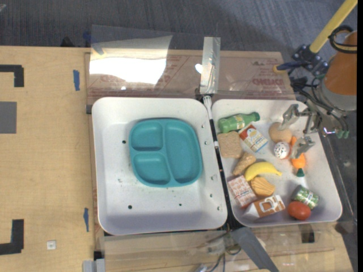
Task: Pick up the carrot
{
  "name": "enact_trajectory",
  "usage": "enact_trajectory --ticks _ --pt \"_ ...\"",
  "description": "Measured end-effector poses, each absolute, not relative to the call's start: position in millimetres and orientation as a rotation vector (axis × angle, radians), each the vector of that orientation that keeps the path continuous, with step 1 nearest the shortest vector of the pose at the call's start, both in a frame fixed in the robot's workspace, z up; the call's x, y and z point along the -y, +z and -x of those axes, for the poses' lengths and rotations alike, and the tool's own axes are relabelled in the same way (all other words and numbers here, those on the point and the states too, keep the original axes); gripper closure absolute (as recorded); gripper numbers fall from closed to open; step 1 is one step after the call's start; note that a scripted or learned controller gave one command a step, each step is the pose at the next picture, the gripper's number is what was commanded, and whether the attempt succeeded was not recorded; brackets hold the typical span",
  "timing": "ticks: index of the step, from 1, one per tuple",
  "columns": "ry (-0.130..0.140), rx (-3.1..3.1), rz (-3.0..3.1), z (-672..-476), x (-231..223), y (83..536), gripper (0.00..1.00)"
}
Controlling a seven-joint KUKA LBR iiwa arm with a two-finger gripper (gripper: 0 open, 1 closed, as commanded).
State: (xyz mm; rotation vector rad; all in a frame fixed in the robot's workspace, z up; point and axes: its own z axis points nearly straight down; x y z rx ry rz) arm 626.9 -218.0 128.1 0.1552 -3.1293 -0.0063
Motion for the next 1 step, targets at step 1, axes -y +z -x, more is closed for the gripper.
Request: enact_trajectory --ticks 1 --pt "0.0 3.15 -0.017 -601.7 221.3 88.5 0.0"
